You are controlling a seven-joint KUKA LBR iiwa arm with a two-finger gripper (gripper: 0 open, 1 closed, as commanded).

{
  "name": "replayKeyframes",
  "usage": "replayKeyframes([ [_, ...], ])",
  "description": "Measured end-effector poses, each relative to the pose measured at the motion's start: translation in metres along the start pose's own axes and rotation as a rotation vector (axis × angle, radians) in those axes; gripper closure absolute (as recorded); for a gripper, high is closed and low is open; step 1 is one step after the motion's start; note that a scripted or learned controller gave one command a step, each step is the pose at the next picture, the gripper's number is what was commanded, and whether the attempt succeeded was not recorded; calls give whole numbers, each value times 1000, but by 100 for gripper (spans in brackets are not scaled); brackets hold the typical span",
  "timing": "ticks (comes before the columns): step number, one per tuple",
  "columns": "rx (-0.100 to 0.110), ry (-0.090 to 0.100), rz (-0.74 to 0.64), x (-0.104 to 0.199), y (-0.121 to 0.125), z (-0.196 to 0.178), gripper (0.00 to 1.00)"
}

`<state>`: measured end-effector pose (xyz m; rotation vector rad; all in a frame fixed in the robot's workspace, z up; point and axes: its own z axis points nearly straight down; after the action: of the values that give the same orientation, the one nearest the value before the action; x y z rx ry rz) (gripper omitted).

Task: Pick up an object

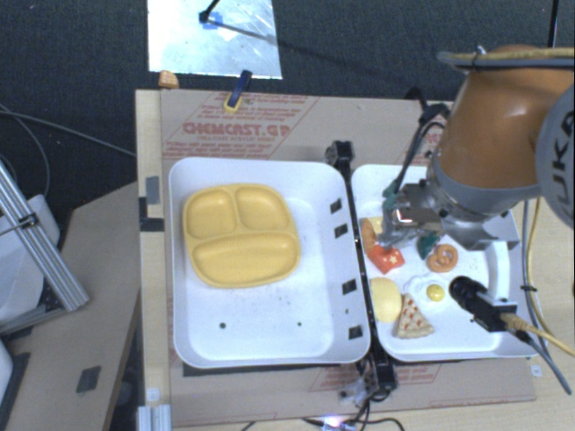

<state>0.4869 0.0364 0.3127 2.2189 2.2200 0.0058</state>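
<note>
Toys crowd the right bin (pixel 503 344), which is presumably why the arm (pixel 503 124) leans in over that side while the yellow divided plate (pixel 241 234) lies alone in the left bin (pixel 269 339). The hand (pixel 395 232) hangs low at the right bin's near-left part, just above the red-orange toy (pixel 386 259), the likely target; whether it is spread or pinching I cannot tell. Well clear of it lie a fried egg (pixel 431 290), a small doughnut (pixel 442 259), a pizza slice (pixel 413 320) and a pale yellow round piece (pixel 384 299), loose and unheld.
</note>
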Motion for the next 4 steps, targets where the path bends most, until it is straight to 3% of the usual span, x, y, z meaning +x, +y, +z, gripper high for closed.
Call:
replayKeyframes([
  [1,5,0,-6,25,35,60,100],
  [2,4,0,-3,23,34,57,0],
  [3,2,0,-7,23,35,46,100],
  [4,3,3,-13,120,13,30,100],
])
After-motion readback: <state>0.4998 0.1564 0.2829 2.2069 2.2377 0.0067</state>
